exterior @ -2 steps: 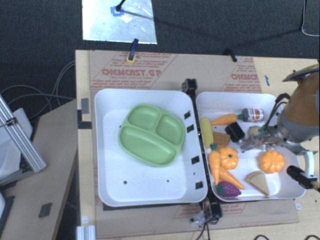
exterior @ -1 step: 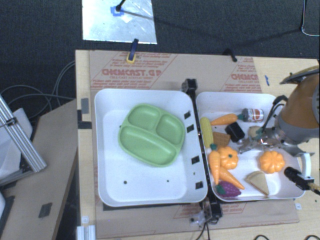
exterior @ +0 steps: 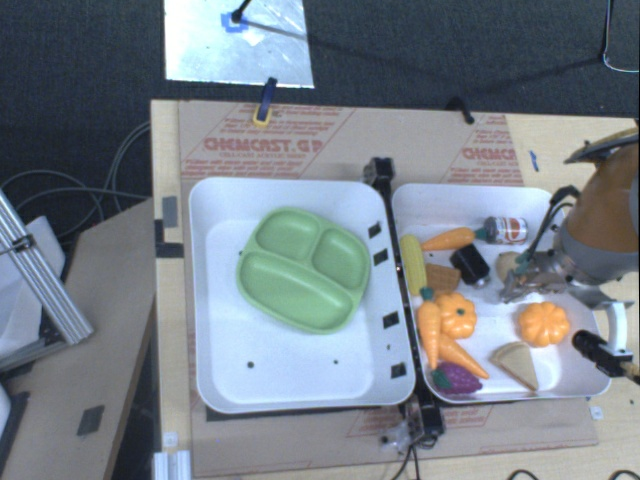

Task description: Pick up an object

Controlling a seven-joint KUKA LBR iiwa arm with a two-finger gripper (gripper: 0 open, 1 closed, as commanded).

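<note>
The right bin point(exterior: 420, 203) holds several toy foods. Among them are a small carrot point(exterior: 447, 239), a tin can point(exterior: 503, 230), a black block point(exterior: 470, 263), a yellow corn cob point(exterior: 412, 263), an orange pumpkin point(exterior: 543, 323), a tan wedge point(exterior: 515, 364) and purple grapes point(exterior: 458, 376). My gripper point(exterior: 520, 284) hangs low over the middle right of this bin. It is just above the pumpkin and beside a small beige piece point(exterior: 509, 264). The wrist hides its tip.
The left bin point(exterior: 215, 368) holds a green divided plate point(exterior: 303, 268). A black divider point(exterior: 392, 268) runs between the bins. More orange toys point(exterior: 446, 328) lie at the right bin's left side. The arm's body point(exterior: 605, 218) covers that bin's right edge.
</note>
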